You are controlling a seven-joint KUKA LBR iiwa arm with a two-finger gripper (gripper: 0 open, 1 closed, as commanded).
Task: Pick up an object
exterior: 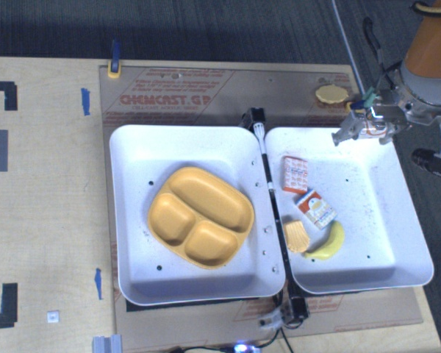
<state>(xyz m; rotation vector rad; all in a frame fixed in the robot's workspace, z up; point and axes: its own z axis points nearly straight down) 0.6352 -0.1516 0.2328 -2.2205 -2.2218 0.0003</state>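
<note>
The right bin (382, 197) holds a red and white packet (295, 173), a small red, white and yellow carton (316, 208), a yellow banana (329, 243) and a pale yellow ridged chip-like piece (297, 236), all on its left side. The left bin (132, 160) holds a yellow three-compartment tray (198, 215). My gripper (364, 127) hangs over the far edge of the right bin, up and to the right of the packet, with nothing seen between its fingers.
A tan round cookie-like piece (331, 94) lies on the brown board behind the right bin. A black clip (256, 116) sits at the bins' shared far corner. Blue and yellow clamps (115, 59) mark the board's far left corner.
</note>
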